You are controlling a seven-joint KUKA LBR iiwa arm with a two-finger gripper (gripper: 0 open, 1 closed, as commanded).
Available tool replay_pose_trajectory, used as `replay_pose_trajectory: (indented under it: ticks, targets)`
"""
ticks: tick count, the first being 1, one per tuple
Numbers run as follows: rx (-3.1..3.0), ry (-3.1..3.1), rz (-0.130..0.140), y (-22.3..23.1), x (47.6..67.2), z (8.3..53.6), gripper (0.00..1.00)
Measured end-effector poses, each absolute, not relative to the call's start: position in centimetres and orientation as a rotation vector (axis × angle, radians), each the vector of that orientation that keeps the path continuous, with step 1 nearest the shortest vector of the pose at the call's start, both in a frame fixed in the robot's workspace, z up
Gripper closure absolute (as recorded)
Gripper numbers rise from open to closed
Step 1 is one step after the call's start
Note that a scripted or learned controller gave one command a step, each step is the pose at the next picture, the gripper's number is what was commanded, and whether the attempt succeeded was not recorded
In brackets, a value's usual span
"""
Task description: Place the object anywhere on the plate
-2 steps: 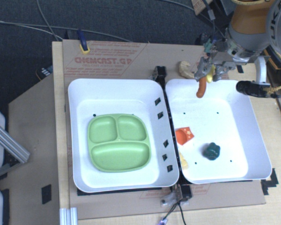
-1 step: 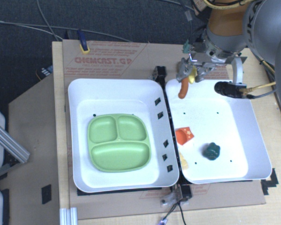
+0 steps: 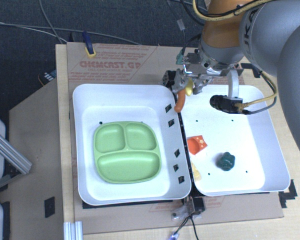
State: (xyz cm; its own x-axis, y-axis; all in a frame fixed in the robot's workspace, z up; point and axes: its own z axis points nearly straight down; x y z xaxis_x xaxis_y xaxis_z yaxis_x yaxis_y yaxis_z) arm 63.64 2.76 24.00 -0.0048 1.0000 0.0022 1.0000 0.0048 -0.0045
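Observation:
A light green plate with three compartments lies in the left bin. My gripper hovers over the far end of the divide between the two bins, up and to the right of the plate. A small, elongated orange object hangs between its fingers, pointing down over the left bin's right rim. There is a bit of yellow by the fingers.
The right bin holds a red piece, a dark green lump and a small yellow bit. A black part with a cable hangs from the arm over that bin. Black clips line the divide.

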Motion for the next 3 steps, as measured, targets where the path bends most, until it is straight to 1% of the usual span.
replay_pose_trajectory:
  ticks: [1,2,3]
  targets:
    - [-2.216,-2.227,-0.003,8.1,64.1,23.9,1.00]
    - [-2.212,-2.225,0.001,13.4,62.5,23.6,1.00]
    - [-2.221,-2.223,-0.001,14.0,63.6,22.6,1.00]
